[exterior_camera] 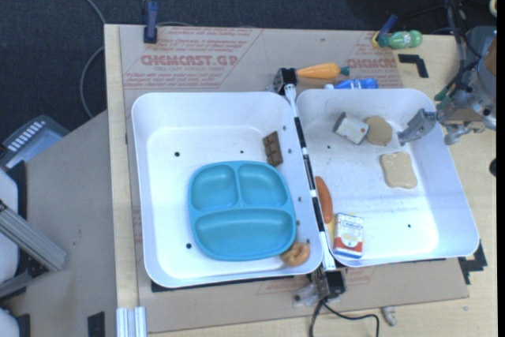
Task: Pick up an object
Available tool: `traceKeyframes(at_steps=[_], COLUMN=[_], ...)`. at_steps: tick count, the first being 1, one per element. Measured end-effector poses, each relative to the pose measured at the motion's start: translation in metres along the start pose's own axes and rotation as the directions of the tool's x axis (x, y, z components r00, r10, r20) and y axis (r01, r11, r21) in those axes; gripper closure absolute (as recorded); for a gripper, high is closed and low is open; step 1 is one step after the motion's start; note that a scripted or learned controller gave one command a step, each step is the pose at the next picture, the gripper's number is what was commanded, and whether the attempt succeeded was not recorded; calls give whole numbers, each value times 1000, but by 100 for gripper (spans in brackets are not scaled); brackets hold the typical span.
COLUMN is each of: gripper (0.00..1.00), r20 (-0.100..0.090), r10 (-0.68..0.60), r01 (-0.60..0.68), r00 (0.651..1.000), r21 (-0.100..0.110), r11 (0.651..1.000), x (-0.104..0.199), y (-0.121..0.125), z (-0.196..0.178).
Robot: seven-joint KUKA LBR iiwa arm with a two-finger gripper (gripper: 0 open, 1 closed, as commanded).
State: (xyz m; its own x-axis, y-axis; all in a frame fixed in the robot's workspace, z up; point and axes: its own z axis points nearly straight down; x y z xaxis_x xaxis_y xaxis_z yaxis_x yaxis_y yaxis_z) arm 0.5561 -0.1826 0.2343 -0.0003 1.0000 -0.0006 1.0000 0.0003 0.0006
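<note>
While jaws state is unreadable, gripper [430, 125] hangs at right bin's [442, 241] far-right edge, likely staging for pick; bread slice [398, 170] lies just near-left, round piece [378, 131] beside it.

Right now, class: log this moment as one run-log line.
arm: over right white bin | gripper: near round tan bread roll | held: nothing visible | divided blue plastic plate: left bin

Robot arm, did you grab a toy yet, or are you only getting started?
Nothing looks picked up yet. The gripper hangs at the right bin's far right side with nothing seen between its fingers. The toast slice, round bun and grey block lie on the bin floor nearby. Reaching down, grabbing and lifting are all left.
</note>
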Motion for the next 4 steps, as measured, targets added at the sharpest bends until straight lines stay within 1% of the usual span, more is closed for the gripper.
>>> traceKeyframes(at_steps=[1, 2, 3, 4], gripper=[0, 0, 0, 0], r20=[-1, 1, -3, -2], r10=[1, -1, -1, 0], r01=[-1, 1, 1, 0], r00=[1000, 1000, 1000, 1000], r21=[2, -1, 0, 2], r11=[1000, 1000, 1000, 1000], x=[-2, -13, -29, 4], y=[2, 68, 35, -7], z=[81, 45, 150, 150])
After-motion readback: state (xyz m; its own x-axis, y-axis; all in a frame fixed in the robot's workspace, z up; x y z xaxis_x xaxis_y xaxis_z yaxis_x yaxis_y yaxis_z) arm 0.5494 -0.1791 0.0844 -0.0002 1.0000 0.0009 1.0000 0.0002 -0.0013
